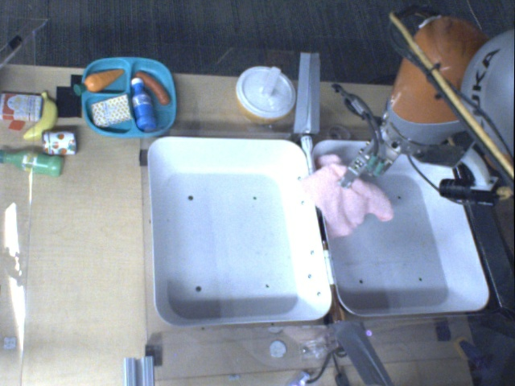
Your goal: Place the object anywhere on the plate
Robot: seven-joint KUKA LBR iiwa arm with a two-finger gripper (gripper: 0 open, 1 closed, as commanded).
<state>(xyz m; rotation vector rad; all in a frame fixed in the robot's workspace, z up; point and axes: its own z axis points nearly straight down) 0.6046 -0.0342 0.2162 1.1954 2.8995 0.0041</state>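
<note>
A pink cloth [348, 203] hangs over the left part of the right bin [418, 296], and its left edge reaches across the divider between the bins. My gripper [354, 173] comes down from the upper right. Its fingers are shut on the cloth's top edge, and the cloth spreads out below them. The blue divided plate [163, 79] sits on the bench at the far left, beyond the left bin [233, 312]. Toy food fills its compartments: a carrot, a sausage, a blue bottle and a patterned piece.
A white lidded cup [266, 92] stands behind the bins, next to an upright metal bar [306, 95]. A banana [44, 117], a small can [59, 142] and a green bottle [32, 162] lie at the bench's left edge. Cables trail by the arm on the right.
</note>
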